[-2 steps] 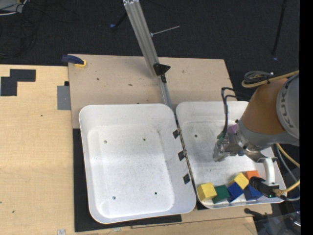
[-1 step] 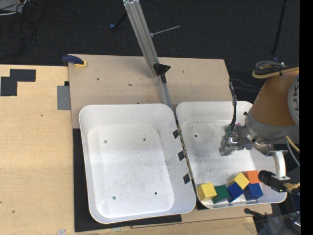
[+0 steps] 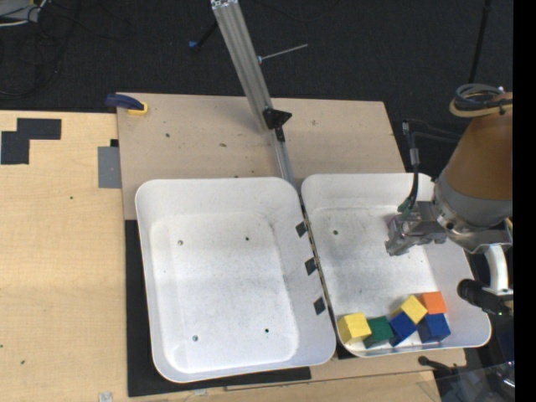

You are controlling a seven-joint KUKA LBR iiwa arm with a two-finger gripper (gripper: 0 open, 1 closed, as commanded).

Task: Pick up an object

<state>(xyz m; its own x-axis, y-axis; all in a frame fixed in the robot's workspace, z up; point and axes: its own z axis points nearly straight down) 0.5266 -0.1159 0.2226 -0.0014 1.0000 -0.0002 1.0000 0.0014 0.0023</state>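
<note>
Looking down from the fixed camera above the bench, I am reaching in from the right side, my grey arm (image 3: 481, 170) with its orange band hanging over the right bin (image 3: 360, 203). My gripper (image 3: 405, 237) is hovering above the bare middle of that bin's floor, and nothing is showing between its tips; whether it is spread or pressed together I cannot tell from this slant. The blocks are lying clustered in the near right corner of the right bin, well apart from my gripper: a yellow block (image 3: 354, 326) at the left end of the cluster, a green block (image 3: 378, 332) touching it, a blue block (image 3: 402, 328) just beside that, a second yellow block (image 3: 413, 309) sitting a little farther back, an orange block (image 3: 433, 301) to its right, and a dark blue block (image 3: 434, 327) in front of the orange one. The left bin (image 3: 159, 203) is sitting just beside the right one, their edges meeting along a row of small black clips (image 3: 310, 266). A slanted metal rail (image 3: 243, 57) is rising from behind the seam between the bins.
</note>
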